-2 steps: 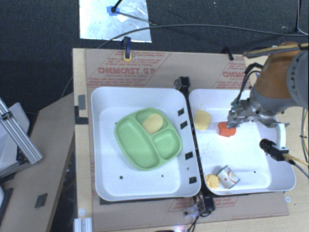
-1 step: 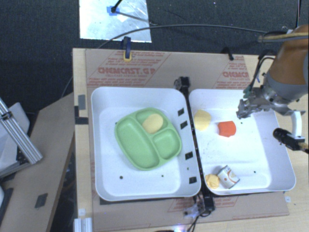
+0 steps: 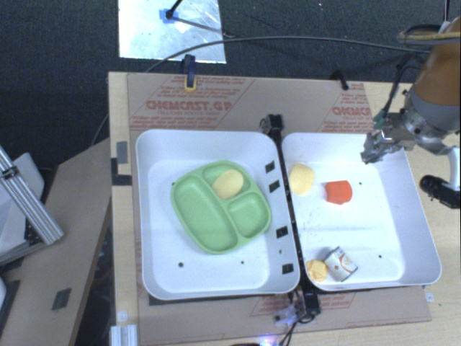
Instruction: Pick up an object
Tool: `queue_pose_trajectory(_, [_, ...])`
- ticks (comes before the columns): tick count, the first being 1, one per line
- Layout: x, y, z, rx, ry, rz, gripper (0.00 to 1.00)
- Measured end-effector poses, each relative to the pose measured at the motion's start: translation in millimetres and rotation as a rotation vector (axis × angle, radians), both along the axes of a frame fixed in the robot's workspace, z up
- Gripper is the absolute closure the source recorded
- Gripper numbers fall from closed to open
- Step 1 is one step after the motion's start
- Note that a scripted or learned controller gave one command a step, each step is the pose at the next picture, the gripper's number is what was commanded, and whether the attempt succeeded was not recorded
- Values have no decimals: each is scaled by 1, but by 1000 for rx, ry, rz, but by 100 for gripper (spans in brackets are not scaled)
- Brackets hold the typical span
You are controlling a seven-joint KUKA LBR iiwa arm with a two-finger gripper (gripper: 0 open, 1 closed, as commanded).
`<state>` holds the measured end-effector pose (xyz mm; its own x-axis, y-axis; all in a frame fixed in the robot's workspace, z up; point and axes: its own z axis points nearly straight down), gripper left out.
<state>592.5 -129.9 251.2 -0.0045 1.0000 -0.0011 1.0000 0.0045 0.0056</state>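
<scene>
The gripper (image 3: 376,150) hovers at two o'clock of the right bin (image 3: 414,229), jaw state untellable; a small orange-red block (image 3: 338,192) lies at its eight o'clock

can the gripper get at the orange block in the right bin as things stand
Probably yes. The gripper hangs over the right bin, up and to the right of the orange block, which lies apart from the yellow ball with bare floor around it.

One fixed overhead camera, slanted down, both white bins (image 3: 216,139) in frame
</scene>
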Motion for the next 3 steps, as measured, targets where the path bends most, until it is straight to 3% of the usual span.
queue_pose_trajectory(1, [1, 0, 46, 0, -1, 1, 100])
queue_pose_trajectory(3, [7, 102, 9, 3, 5, 5, 100])
